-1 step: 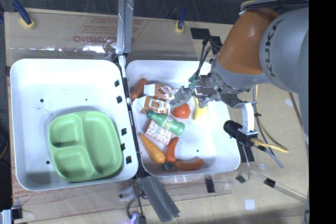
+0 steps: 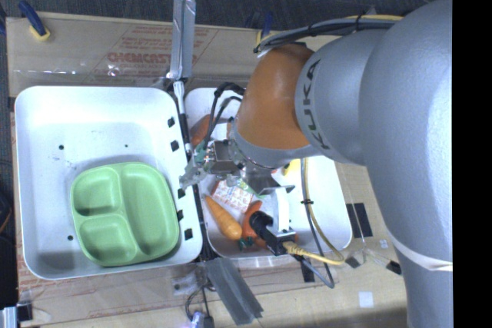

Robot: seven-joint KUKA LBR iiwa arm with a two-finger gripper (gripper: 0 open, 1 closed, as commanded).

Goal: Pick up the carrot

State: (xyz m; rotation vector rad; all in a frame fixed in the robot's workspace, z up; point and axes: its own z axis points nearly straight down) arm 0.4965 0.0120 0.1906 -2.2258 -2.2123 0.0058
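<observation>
Lying at a slant low in the right bin (image 2: 332, 205), just below centre frame, the carrot (image 2: 222, 217) sits free. Above it hangs the gripper (image 2: 217, 165); whether it is open, I cannot tell. Left bin (image 2: 46, 119) holds a green tray (image 2: 123, 213).

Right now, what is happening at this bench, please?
A grey and orange robot arm reaches from the right into the right bin. Its end effector hangs low above the items there. A carrot lies in that bin, not picked up. The left bin holds a green tray.
</observation>
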